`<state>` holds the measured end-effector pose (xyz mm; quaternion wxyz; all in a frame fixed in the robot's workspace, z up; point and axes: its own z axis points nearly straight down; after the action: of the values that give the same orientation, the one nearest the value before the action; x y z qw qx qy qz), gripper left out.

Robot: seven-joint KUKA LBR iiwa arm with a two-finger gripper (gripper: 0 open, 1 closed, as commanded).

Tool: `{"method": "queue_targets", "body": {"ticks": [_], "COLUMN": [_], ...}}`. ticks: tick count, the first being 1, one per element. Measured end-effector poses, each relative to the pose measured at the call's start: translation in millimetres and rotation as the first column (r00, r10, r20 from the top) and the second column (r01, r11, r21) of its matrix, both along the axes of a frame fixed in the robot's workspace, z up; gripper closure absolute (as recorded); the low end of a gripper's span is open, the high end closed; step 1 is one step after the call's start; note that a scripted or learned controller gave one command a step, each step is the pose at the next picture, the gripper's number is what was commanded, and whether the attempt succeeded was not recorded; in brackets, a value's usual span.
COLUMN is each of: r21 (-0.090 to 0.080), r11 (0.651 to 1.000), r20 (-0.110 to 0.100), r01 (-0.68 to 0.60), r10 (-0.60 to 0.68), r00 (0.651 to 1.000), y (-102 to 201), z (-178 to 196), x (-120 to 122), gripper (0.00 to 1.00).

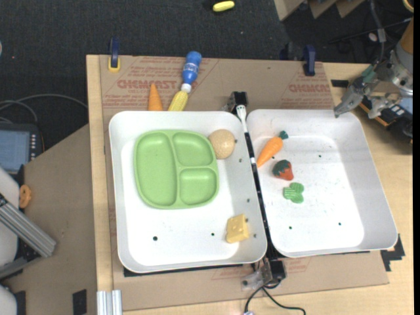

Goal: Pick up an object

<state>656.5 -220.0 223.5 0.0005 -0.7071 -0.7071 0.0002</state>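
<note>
Gripper hangs at the right bin's far corner, jaws spread and holding nothing; toy carrot and strawberry lie reachable below.

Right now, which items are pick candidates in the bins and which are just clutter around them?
Pick candidates, in the bins:
- carrot
- strawberry
- green piece
- egg
- cheese wedge
- green divided plate

Lying about, outside the bins:
- blue-capped bottle
- orange cone
- yellow piece
- yellow object on the floor
</note>
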Motion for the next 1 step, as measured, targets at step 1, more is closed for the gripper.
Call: {"method": "queue_targets", "body": {"ticks": [1], "r21": [0.011], "r11": [1.000], "r20": [-0.004], "r01": [-0.001], "r10": [0.001], "r00": [1.000], "y": [0.7], "z": [-139.0], "x": [-34.6], "gripper": [0.00]}}
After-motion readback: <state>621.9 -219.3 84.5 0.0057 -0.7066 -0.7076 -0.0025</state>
